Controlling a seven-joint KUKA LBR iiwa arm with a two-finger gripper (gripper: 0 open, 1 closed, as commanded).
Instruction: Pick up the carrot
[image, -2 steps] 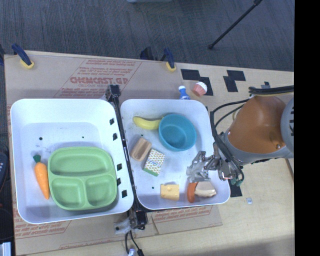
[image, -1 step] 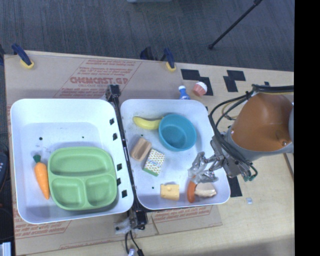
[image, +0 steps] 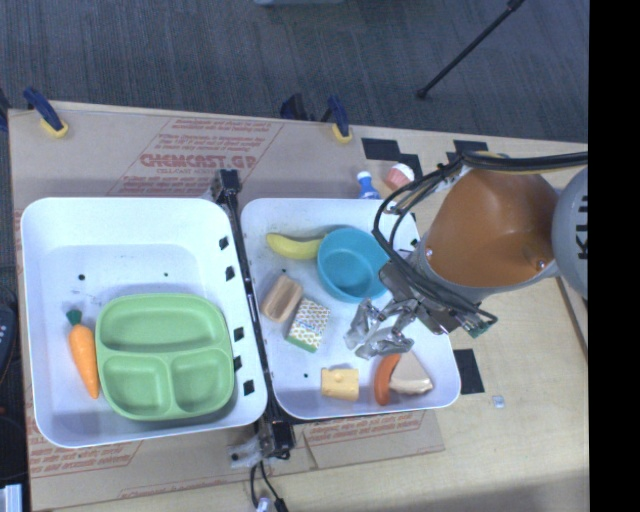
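Although the task names the carrot (image: 84, 358), the pincer (image: 378, 335) hangs over the right bin (image: 440, 390), well apart from it, near a reddish sausage-like piece (image: 384, 378). Whether its metal fingers are spread or pressed together I cannot tell, and nothing shows between them.

The carrot lies in the left bin (image: 50, 225), along its left wall, just beside the green divided plate (image: 165, 355), with its green stem end pointing toward the far side.

It looks like a toy: probably light, stiff and somewhat smooth, so it could slip or roll under a loose pinch. The thick upper half, just below the stem, seems the best place to take hold, with the fingers closing across its width. The plate rim on one side and the bin wall on the other leave little room.

Counted: one carrot, one green plate, two bins on the desk (image: 170, 150). In the right bin lie one banana (image: 294, 245), one blue bowl (image: 350, 263), one tan bread-like block (image: 281, 298), one speckled block (image: 309, 325), one yellow cheese wedge (image: 340, 383), one reddish sausage-like piece and one pale slice (image: 410, 379).
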